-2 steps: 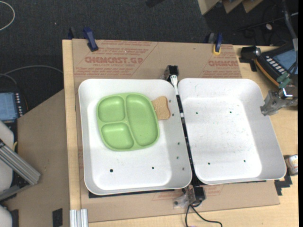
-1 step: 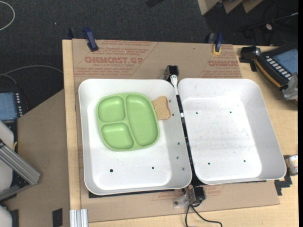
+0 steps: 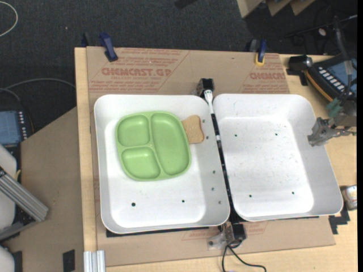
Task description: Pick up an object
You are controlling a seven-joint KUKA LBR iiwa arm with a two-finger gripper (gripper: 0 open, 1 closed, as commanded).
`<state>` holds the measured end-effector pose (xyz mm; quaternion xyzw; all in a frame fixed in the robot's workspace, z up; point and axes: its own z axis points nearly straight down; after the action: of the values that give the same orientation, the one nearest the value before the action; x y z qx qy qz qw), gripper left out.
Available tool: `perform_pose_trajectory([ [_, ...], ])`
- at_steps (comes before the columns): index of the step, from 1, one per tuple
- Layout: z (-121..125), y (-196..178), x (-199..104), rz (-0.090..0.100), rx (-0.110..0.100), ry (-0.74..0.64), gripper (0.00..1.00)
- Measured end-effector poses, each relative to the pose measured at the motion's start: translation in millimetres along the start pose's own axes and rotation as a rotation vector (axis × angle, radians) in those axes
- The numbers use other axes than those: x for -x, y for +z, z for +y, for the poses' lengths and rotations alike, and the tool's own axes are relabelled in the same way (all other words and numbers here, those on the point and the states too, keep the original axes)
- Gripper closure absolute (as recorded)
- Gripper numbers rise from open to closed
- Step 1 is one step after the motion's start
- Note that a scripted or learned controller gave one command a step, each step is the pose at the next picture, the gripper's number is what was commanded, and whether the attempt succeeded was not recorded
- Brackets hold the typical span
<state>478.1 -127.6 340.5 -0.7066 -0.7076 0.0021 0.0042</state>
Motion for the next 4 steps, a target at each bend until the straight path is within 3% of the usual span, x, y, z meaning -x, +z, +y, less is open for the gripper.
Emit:
perform_pose_trajectory([
  [1, 41.7, -82.5, 64.5, -0.011, 0.022, 0.006, 1.0],
  [2, 13.5, -10.5, 33.2, 0.0, 0.001, 0.001, 1.0],
  [3, 38.3, -61.8, 90.2, -0.009, 0.018, 0.005, 1.0],
  [4, -1.2, 19.3, 75.7, 0.001, 0.0, 0.003, 1.0],
])
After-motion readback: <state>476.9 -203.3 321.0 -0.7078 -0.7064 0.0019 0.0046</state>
